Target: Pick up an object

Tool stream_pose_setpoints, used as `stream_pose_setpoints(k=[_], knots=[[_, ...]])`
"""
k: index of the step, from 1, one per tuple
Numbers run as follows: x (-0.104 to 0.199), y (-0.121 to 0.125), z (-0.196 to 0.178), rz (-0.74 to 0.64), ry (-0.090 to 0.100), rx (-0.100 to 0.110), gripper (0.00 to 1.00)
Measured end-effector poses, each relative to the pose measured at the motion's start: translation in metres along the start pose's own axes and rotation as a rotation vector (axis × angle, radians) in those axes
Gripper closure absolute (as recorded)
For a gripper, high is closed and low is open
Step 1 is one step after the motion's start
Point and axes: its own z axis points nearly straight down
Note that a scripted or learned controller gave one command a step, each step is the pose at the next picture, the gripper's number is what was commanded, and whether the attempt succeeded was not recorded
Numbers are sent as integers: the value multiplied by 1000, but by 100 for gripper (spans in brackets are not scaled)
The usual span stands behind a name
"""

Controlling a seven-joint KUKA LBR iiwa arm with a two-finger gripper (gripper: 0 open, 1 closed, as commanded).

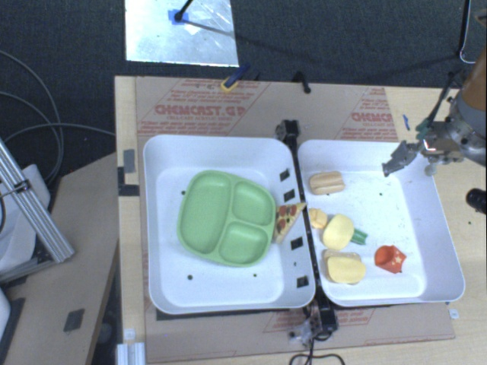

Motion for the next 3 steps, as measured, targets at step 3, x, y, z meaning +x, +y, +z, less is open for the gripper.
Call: stream_pose_setpoints(k=[3], knots=[[180,-89,23,-4,2,4,0]])
